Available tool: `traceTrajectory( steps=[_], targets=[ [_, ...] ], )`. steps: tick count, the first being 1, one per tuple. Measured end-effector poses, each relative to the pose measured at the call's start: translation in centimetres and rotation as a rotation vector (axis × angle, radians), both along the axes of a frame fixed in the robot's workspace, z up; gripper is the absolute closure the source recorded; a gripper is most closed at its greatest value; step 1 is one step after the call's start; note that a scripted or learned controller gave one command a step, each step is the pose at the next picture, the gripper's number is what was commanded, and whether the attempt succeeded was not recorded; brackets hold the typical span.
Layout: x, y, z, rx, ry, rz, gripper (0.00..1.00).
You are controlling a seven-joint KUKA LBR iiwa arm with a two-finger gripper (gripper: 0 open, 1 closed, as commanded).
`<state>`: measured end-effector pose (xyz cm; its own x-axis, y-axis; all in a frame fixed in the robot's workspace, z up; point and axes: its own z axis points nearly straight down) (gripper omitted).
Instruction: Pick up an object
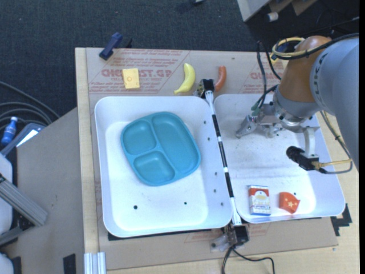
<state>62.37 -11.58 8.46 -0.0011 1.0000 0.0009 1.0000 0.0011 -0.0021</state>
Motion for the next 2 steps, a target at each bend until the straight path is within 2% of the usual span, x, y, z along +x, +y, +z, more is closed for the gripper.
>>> traceTrajectory(
  steps=[1, 2],
  targets=[
    [4.3, 0.6, 0.0, -0.001, -0.004, 0.0, 0.0],
    [4.4, 0.6, 1.1, -0.003, -0.006, 0.001, 1.0]
  ],
)
